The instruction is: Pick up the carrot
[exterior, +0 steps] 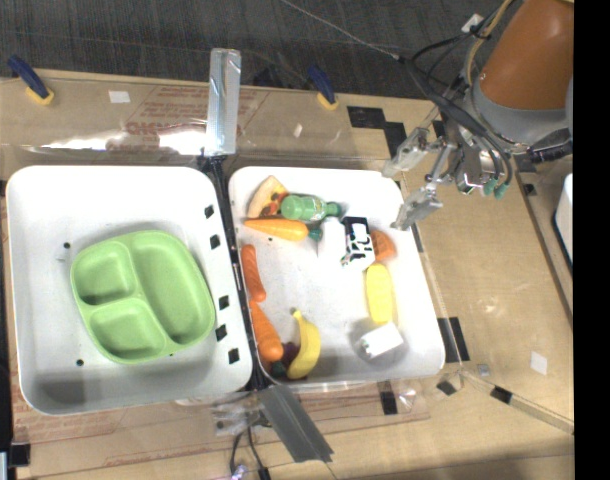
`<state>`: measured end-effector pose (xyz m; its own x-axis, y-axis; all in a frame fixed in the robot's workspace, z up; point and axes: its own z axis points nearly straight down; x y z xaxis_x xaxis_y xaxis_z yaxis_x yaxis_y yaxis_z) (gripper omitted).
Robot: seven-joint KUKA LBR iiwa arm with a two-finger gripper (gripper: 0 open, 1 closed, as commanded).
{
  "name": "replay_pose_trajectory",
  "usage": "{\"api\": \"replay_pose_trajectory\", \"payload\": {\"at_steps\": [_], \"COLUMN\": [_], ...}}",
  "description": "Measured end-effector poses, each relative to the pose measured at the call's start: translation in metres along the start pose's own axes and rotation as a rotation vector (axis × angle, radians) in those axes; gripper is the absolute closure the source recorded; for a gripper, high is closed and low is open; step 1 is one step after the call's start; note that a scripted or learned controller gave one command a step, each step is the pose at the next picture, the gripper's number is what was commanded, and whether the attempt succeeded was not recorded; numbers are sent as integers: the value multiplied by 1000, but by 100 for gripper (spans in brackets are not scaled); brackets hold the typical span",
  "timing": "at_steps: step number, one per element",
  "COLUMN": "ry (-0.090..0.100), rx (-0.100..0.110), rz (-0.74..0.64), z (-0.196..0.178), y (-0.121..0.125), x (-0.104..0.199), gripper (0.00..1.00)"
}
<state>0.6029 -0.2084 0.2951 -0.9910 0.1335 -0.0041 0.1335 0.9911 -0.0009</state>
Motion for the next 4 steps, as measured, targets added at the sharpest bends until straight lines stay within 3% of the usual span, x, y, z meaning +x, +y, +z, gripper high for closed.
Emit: {"api": "replay_pose_trajectory", "payload": {"at_steps": [1, 2, 3, 4], "ry": [-17, -33, -2, 0], "rx": [2, 4, -1, -2], "rz": [137, 128, 154, 89], "z": [179, 165, 111, 79], "y": [1, 3, 32, 80], "x": [12, 7, -2, 49], "gripper": [0, 100, 100, 100]}}
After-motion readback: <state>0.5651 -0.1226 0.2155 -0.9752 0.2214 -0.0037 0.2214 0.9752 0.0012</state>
